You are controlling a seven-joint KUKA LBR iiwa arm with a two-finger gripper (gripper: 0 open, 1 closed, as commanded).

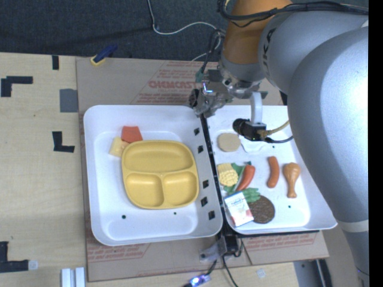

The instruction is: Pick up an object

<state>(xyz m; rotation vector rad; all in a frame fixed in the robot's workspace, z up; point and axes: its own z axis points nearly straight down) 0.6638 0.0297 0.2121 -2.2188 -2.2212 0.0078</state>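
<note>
Left bin (pixel 99 178) held the yellow plate (pixel 160 173), the gripper (pixel 206 100) hung over the bins' far shared rim, jaw spread impossible to tell, and the tan disc (pixel 228 142) lay just right in the right bin (pixel 299 217), so you'd have done best centring over it before lowering.

1 fixed camera above the bench (pixel 36 178), looking down at a slant, far side of the bench toward the top of frame, 2 white bins mid-frame, left bin (pixel 102 160) and right bin (pixel 299 211) both whole, grey arm (pixel 323 70) large and near the lens at right
</note>
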